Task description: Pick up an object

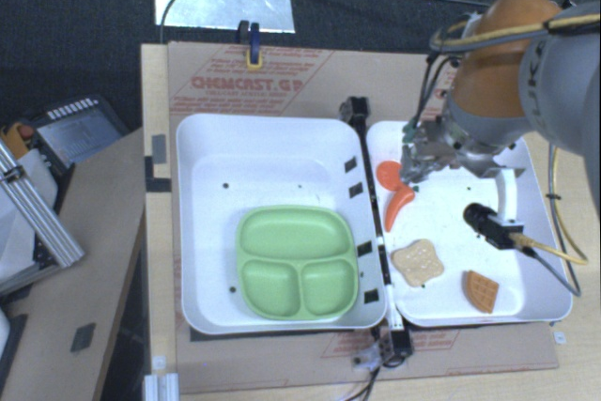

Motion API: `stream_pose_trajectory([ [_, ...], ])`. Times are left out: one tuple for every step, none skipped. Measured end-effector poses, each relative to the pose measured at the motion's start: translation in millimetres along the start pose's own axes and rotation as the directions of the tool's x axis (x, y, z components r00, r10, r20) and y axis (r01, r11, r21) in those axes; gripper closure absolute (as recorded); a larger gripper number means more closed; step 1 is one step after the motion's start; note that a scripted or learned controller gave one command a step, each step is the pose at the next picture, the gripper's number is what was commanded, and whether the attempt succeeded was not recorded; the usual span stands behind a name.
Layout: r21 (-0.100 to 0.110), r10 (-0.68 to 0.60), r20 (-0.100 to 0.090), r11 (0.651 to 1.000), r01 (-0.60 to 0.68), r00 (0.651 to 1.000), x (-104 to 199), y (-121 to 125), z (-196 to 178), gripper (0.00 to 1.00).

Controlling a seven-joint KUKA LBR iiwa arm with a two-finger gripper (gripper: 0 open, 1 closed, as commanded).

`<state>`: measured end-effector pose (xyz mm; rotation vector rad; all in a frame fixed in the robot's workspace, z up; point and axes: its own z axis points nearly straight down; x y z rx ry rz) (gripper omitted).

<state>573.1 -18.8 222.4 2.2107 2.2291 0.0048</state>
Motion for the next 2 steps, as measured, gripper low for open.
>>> stream_pose_trajectory([
  [-0.001, -0.002, -0.001, 1.000, 0.002, 1.000, 51, 22, -5, 1.00],
  [-0.001, 0.000, -0.001, 1.000, 0.000, 1.000, 103, 38, -9, 1.00],
])
